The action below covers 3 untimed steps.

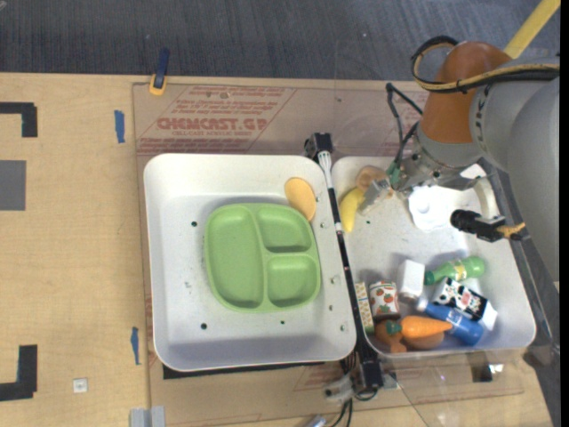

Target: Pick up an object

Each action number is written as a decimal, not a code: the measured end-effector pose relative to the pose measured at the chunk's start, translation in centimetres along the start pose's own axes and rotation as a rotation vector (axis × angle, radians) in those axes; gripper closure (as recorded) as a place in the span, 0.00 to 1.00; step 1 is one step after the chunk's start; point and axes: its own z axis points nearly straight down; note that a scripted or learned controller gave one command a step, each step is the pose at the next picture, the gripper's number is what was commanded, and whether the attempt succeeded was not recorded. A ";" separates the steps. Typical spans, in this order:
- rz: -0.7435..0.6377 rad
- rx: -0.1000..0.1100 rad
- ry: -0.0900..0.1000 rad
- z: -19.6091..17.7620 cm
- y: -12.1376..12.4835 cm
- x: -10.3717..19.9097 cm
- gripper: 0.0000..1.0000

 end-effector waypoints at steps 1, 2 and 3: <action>0.168 -0.017 0.000 -5.7 -6.9 -10.8 0.00; 0.078 -0.018 -0.003 -0.5 -7.3 -5.1 0.00; 0.394 -0.030 0.003 -0.2 -7.0 -5.2 0.00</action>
